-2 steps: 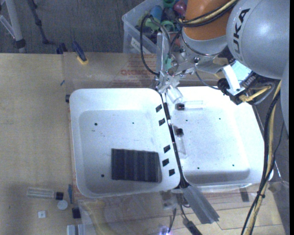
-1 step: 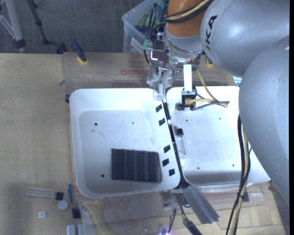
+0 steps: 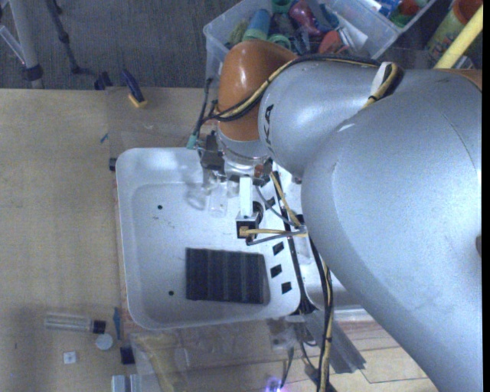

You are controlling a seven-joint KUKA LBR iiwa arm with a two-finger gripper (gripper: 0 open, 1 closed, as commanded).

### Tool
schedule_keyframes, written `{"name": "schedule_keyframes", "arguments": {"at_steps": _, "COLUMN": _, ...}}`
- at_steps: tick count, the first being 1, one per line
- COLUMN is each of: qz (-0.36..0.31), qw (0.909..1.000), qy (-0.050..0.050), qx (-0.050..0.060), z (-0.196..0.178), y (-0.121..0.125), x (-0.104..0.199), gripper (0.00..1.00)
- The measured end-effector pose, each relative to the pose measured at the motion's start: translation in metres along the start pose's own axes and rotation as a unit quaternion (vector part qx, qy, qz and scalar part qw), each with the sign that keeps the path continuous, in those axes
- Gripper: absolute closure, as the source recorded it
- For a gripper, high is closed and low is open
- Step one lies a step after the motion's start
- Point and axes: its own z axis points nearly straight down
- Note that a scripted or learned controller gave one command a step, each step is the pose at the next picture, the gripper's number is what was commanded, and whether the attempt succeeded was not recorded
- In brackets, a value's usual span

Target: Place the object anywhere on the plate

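Gripper (image 3: 218,184) sits low at the far end of the white bin (image 3: 145,306); can't tell its state. Dark ridged block (image 3: 226,276) lies near-side on the bin floor. Suggest centring over the block before descending.

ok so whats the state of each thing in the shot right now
dark ribbed rectangular plate: lying flat in the lower half of the bin, nothing on it
shallow white plastic bin: upright on the bench, holding the plate
gripper: low over the bin's upper part, apart from the plate, blurred
clear plastic tub of coloured items: open-topped, full, beyond the bench
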Motion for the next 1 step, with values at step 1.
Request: {"name": "schedule_keyframes", "arguments": {"at_steps": 1, "qz": -0.252, "qw": 0.9678, "qy": 0.001, "qx": -0.004, "z": 0.0053, "y": -0.0069, "x": 0.0587, "gripper": 1.00}}
